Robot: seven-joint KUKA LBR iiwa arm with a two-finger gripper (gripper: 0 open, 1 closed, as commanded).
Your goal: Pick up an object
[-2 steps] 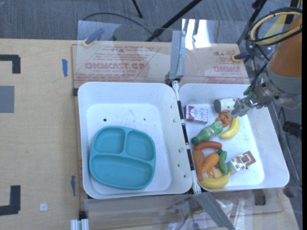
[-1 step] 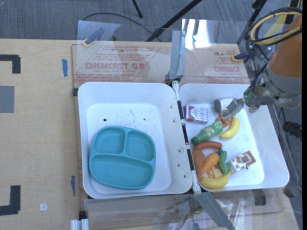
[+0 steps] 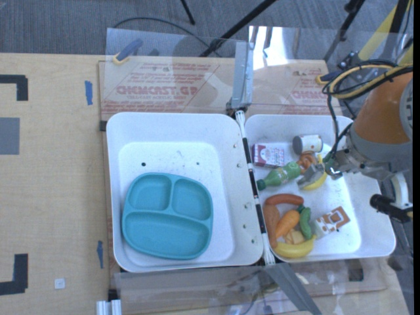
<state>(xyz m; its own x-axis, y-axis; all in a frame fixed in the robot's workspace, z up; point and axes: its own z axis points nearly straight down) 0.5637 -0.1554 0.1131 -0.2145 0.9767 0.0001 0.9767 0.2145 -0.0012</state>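
Observation:
The right bin (image 3: 374, 231) holds several toy foods. A maroon and white carton (image 3: 270, 155) and a grey can (image 3: 307, 143) lie at its far side. A green bottle (image 3: 281, 174) lies mid-bin, with a red sausage (image 3: 283, 199), a carrot (image 3: 287, 223), a green vegetable (image 3: 305, 220), a banana (image 3: 294, 248) and a small white and brown box (image 3: 333, 220) nearer the front. My gripper (image 3: 316, 174) is low in this bin, right at the bottle's right end, between an orange piece (image 3: 306, 161) and a yellow piece (image 3: 319, 183). Its tip is hard to make out among them.
The left bin (image 3: 131, 136) holds a teal divided plate (image 3: 168, 215). The arm's orange band (image 3: 388, 110) and grey wrist hang over the right bin's right side, with yellow and black cables above. A clear plastic sheet lies behind both bins.

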